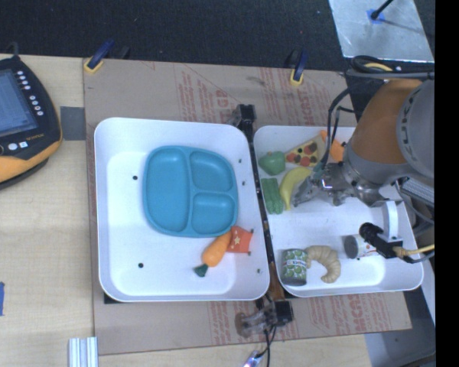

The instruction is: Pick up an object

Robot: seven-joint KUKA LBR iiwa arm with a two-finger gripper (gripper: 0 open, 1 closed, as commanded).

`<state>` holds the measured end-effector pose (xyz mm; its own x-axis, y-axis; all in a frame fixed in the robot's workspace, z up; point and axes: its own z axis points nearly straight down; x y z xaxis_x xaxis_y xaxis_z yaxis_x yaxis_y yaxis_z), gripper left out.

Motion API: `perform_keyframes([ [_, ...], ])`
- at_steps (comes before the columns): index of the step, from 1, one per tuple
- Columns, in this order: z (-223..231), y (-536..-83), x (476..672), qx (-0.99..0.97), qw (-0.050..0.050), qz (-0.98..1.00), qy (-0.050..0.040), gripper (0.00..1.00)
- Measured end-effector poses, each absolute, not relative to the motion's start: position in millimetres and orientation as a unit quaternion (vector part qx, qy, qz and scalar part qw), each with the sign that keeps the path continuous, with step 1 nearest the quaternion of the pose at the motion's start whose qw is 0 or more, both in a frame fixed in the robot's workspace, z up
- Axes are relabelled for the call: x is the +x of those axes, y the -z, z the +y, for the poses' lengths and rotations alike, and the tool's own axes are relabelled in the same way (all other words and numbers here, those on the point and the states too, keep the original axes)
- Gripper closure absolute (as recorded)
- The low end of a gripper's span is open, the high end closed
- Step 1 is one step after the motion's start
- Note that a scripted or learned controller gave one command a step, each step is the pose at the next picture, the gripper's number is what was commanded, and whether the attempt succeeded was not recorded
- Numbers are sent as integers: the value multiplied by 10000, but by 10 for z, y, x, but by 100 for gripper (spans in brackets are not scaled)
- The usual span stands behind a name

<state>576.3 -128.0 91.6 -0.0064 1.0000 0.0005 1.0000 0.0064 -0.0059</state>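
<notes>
The fingers (312,192) of the gripper are seen lowered into the right bin (402,281), just beside the banana (294,183), but whether they are apart or together cannot be told, and nothing is seen clamped between them. The table (38,235) is covered in the middle by a cardboard sheet, and places are given here relative to the right bin. The grey arm (386,140) with its orange band is seen above the bin's right half. The left bin (111,205) is set touching the right bin's left wall; a blue divided plate (190,189) is held in it, and an orange carrot (214,252) and a small red piece (241,240) are laid near its wall next to the right bin. An orange-edged tablet (11,125) is placed well to the left, beyond the left bin. Inside the right bin, a croissant (325,261) is laid at the near edge, with a small green can (294,267) touching it in the near left corner. A green pepper (272,162), a green stick-shaped piece (271,195) and a pizza slice (306,152) are grouped at the far left corner.
</notes>
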Motion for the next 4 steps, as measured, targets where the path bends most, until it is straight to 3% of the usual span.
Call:
perform_keyframes([
  [1,-1287,-914,5612,-7051,21,-7091,-22,0],
  [2,-1170,-911,4753,-7050,24,-7092,-16,0],
  [3,-1180,-1013,4759,-7032,21,-7109,-22,100],
  [4,-473,-1920,5401,-7055,13,-7087,-4,100],
])
